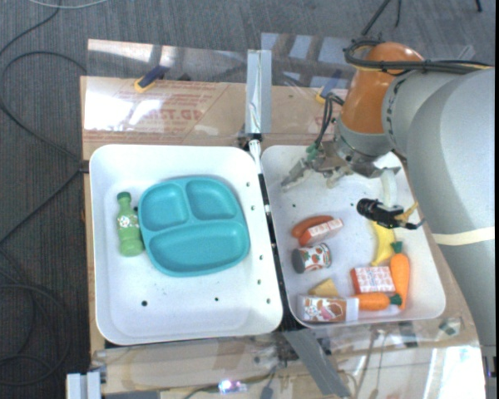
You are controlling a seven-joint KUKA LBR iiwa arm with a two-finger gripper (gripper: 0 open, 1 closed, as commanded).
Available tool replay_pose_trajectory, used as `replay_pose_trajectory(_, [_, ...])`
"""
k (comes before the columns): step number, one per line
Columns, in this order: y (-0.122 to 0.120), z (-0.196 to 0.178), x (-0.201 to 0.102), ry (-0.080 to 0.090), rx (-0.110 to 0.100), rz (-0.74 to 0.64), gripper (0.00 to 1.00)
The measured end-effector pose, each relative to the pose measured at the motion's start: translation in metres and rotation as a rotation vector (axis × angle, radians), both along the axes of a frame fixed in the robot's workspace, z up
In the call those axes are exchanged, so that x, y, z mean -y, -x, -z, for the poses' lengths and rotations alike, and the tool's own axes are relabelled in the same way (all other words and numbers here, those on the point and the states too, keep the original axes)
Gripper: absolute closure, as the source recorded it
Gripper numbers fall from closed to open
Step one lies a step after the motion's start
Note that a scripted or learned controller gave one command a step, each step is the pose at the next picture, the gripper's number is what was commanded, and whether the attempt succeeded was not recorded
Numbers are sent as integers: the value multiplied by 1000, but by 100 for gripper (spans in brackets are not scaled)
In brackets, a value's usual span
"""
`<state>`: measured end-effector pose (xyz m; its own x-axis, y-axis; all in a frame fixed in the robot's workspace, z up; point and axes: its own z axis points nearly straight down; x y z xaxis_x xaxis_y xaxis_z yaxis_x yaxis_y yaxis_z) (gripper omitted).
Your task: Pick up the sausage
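gripper at right bin's far end, fingers splayed wide over bare floor, holding nothing, arm bulk hides bin's right rim, sausage mid-bin, orange-red, white label band, lying tilted, well apart from gripper, can just beside it

The arm is cut off at the right edge, and beside the gripper it covers the right bin's far corner.
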<state>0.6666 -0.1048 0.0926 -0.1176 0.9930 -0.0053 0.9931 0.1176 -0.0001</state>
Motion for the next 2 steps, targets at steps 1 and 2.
replay_pose_trajectory(1, [0,-9,0,3,-2,-2,100])
replay_pose_trajectory(2, [0,-8,0,3,-2,-2,0])
